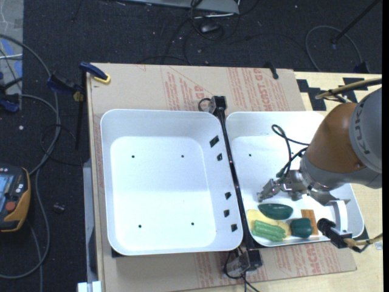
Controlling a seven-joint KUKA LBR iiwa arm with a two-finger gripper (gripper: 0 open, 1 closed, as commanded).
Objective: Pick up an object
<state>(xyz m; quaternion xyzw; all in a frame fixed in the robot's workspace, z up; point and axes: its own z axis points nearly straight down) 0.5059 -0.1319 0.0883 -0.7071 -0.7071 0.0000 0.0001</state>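
Note:
My gripper (271, 189) hangs low in the right bin (255, 132), just above and to the left of a dark green oval object (276, 211). Along the bin's front wall lie a ribbed green object (266, 230) on a yellow piece (254, 216), a teal block (301, 227) and a small orange piece (309, 215). Nothing shows in the gripper's grasp. The arm's orange band (337, 145) covers the bin's right part.
The left bin (121, 126) stands beside the right one, with a black divider (228, 163) between them. Both rest on a cardboard sheet (182, 84). A black cable (285, 140) loops from the wrist over the right bin.

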